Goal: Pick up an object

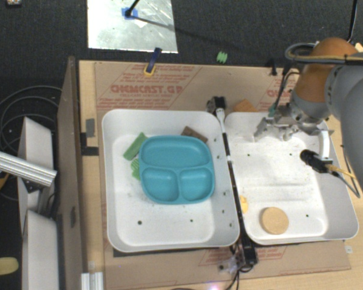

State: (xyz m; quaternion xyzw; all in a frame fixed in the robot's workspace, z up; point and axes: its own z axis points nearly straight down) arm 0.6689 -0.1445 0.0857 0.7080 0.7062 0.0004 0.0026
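While the gripper (277, 127) hung over the right bin (345, 219)'s far edge, its grip could not be told; a round biscuit (274, 220) lay near.

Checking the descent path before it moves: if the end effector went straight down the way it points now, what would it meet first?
Probably the bare floor of the right-hand shallow white bin near its back wall, below the end effector; depth is unclear from above.
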